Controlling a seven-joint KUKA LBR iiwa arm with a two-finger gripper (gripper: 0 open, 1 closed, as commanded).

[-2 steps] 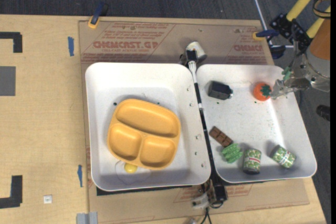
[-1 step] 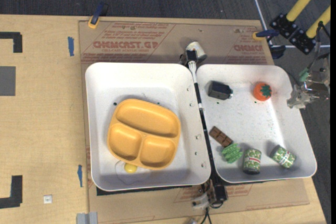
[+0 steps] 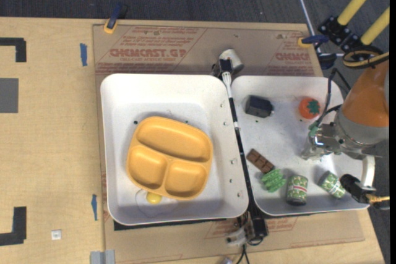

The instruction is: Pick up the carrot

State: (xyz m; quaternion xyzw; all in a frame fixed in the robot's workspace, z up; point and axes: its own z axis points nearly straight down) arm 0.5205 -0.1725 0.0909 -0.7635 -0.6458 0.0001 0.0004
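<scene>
The carrot (image 3: 308, 107) is a short orange piece with a green top, lying in the right bin (image 3: 281, 86) near its far right side. My gripper (image 3: 318, 148) hangs over the right part of the same bin, a little nearer the front than the carrot and apart from it. The grey wrist with its orange band (image 3: 370, 102) rises behind it at the right edge. Nothing shows in the gripper.
In the right bin lie a black block (image 3: 258, 106), a brown chocolate bar (image 3: 260, 161), a green leafy toy (image 3: 272, 180) and two small cans (image 3: 297, 188) (image 3: 332, 184). The left bin (image 3: 117, 96) holds a yellow divided plate (image 3: 168, 156). A yellow bit (image 3: 153, 197) lies beside the plate.
</scene>
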